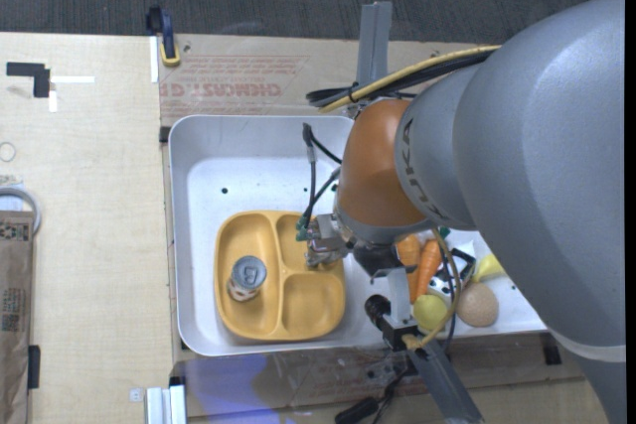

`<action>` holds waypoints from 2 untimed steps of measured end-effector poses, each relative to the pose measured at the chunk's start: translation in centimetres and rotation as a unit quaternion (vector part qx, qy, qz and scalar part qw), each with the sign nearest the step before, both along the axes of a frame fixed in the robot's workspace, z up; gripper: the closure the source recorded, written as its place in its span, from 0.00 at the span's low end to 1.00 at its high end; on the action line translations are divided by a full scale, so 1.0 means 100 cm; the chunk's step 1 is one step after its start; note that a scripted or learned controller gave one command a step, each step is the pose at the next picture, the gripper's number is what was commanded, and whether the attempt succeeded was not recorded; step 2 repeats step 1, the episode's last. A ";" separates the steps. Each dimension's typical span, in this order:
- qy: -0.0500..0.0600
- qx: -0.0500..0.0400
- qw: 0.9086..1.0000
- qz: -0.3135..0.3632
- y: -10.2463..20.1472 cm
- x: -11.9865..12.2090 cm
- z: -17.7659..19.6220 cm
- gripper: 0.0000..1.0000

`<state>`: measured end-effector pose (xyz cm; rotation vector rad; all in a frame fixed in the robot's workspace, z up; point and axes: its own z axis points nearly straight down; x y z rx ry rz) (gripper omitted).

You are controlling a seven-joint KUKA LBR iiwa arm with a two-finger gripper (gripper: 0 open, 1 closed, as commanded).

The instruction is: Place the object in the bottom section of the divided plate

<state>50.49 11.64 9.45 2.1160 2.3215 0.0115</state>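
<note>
While my gripper [323, 248] hangs over the plate [280, 275], grip unreadable, I see the can [247, 277] just to its left.

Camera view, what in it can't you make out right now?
- Gripper: fingers blocked by the arm, state unclear.
- Right bin: mostly covered by the arm; the carrot and egg show.
- Can on yellow plate: label too small.
</note>
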 end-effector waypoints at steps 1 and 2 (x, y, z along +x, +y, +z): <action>-0.002 0.003 1.000 0.002 0.004 0.001 0.002 0.00; -0.002 0.003 1.000 0.002 0.004 0.001 0.002 0.00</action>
